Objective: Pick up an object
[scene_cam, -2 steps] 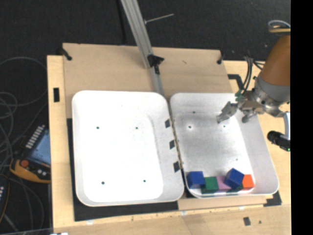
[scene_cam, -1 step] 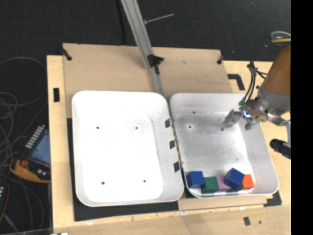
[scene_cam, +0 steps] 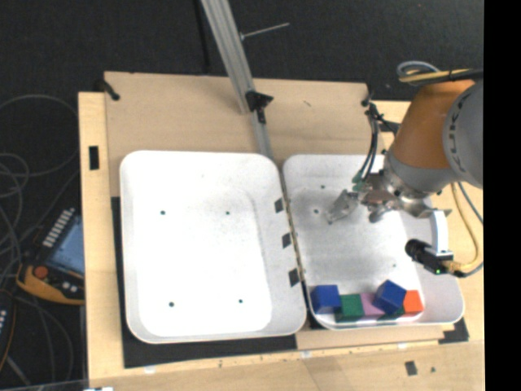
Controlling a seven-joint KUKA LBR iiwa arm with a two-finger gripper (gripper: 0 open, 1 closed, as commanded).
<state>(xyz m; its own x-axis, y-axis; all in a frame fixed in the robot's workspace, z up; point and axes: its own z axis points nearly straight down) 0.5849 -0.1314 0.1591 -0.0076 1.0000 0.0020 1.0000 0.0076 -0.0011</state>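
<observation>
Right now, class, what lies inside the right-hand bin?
Along the near wall of the right-hand bin lie two blue blocks, a green block, a pink block and an orange block. The arm covers the far right corner.

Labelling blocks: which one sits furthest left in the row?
The blue block nearest the divider, left of the green block; the other blue block sits beside the orange block.

Single fixed cam above bench (scene_cam: 203, 104), angled down, both bins in frame, arm (scene_cam: 435, 137) enters from right
</observation>
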